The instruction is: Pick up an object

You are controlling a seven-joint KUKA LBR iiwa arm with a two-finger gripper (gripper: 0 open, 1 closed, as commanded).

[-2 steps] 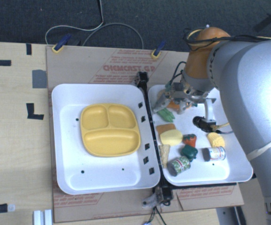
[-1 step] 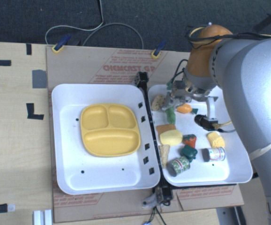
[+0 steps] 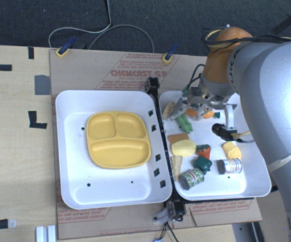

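Note:
The right bin [image 3: 253, 185] holds several small toy foods. Among them are a green piece [image 3: 184, 123], an orange piece [image 3: 194, 113], a yellow block [image 3: 183, 147], a green tin [image 3: 192, 178] and a white tin [image 3: 229, 166]. My gripper [image 3: 192, 104] hangs low over the bin's far left corner, right above the orange and green pieces. A beige piece [image 3: 168, 110] lies just left of it. The wrist and its cables hide what is under the gripper.
The left bin [image 3: 67, 135] carries a yellow divided plate [image 3: 118, 139]. The arm's big grey body [image 3: 271, 100] covers the right bin's right side. A black divider [image 3: 158, 135] runs between the bins. A tan slice [image 3: 178, 137], a red-and-green piece [image 3: 203, 149] and a yellow chunk [image 3: 231, 149] lie mid-bin.

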